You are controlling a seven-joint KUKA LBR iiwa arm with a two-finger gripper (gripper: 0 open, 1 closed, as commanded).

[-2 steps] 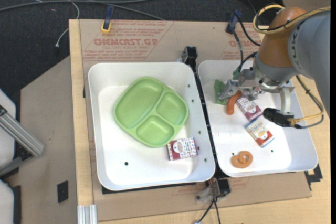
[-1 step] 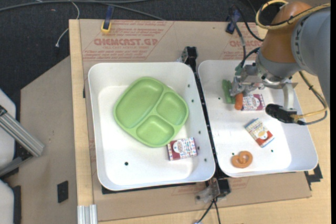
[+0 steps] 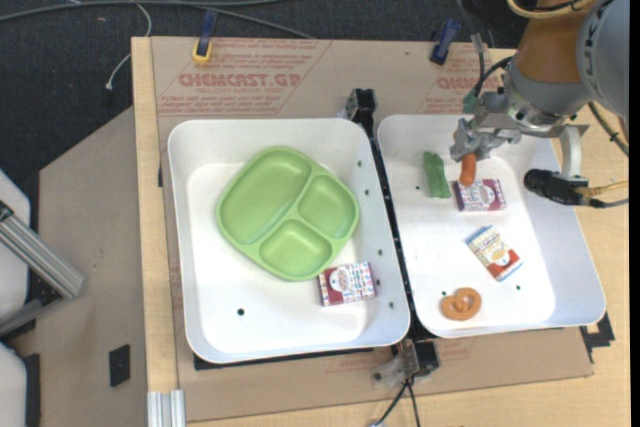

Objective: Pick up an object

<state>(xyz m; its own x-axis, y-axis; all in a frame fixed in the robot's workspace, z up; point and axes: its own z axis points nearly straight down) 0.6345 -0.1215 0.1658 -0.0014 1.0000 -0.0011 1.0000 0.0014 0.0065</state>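
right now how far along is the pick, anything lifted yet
Done: the gripper is over the right bin, by an orange item beside the green piece. In hand: nothing visibly held. Left: the grasp and the lift; small box, blue carton and donut lie untouched.

arm (image 3: 560, 55): grey shell | orange band | yellow cable loop | metal pincer (image 3: 470, 155)

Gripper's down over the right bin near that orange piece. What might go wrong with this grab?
1. The gripper sits over a small orange item that touches the maroon carton; closing may catch or shove the carton.
2. The green stick lies close beside them and may get knocked.
3. The target is near the right bin's back wall, leaving little room, so a slip seems plausible.
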